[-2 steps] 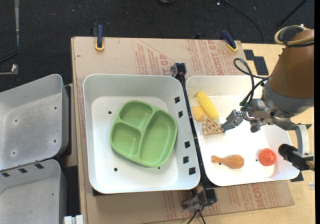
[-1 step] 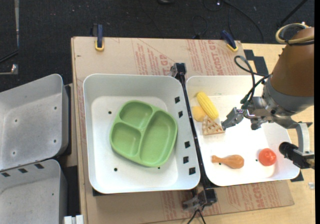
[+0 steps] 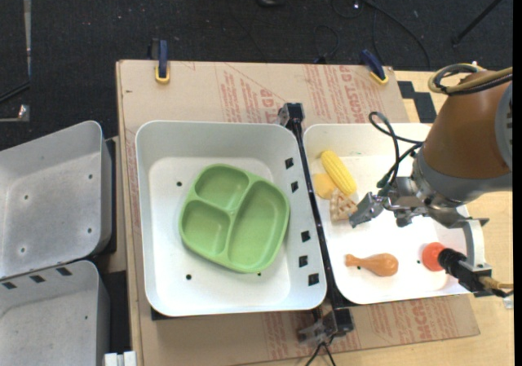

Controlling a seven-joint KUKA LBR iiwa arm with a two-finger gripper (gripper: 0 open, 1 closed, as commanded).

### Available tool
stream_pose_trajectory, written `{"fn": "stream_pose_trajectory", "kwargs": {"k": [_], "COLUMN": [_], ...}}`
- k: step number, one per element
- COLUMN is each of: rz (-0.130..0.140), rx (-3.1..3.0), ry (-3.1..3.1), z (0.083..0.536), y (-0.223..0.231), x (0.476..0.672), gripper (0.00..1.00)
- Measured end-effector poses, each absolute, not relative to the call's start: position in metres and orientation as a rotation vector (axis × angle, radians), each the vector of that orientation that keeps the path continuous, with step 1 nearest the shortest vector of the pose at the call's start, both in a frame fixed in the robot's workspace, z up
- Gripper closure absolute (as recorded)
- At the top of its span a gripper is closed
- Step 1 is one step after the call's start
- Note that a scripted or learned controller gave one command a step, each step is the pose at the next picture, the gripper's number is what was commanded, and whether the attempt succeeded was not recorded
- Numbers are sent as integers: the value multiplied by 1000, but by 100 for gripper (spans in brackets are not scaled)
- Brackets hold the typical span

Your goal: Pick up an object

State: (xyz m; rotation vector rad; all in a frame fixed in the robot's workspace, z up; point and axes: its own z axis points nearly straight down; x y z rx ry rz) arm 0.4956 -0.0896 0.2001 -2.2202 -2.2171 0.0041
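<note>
We saw two white bins side by side on the tabletop (image 3: pixel 212 91). The left bin (image 3: pixel 155 218) held a green plate (image 3: pixel 235 218) with three parts, lying flat near the middle.

The right bin (image 3: pixel 359 291) held the small toys. A yellow corn cob (image 3: pixel 338 172) lay near the bin's far left corner, with a pale yellow thing (image 3: pixel 325 186) touching it. A tan waffle piece (image 3: pixel 342 207) lay just beside them. A brown chicken leg (image 3: pixel 373 263) lay near the bin's near edge. An orange-red thing (image 3: pixel 431 256) lay toward the near right corner.

The arm (image 3: pixel 466 144) hung over the right bin. Its pincer (image 3: pixel 364 211) was just beside the waffle piece. We could not tell if the pincer was apart or together, and we saw nothing held in it.
</note>
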Motion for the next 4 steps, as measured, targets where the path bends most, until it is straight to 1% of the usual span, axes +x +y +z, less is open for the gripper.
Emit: {"fn": "stream_pose_trajectory", "kwargs": {"k": [1,2,3,4], "rz": [3,5,1,-3], "rx": [-2222,-2220,-2224,-2222], "ry": [-2218,-2216,-2216,-2226], "z": [156,94,107,169], "y": [-95,-100,-100,-103], "x": [496,496,497,500], "gripper": [0,0,100,100]}}
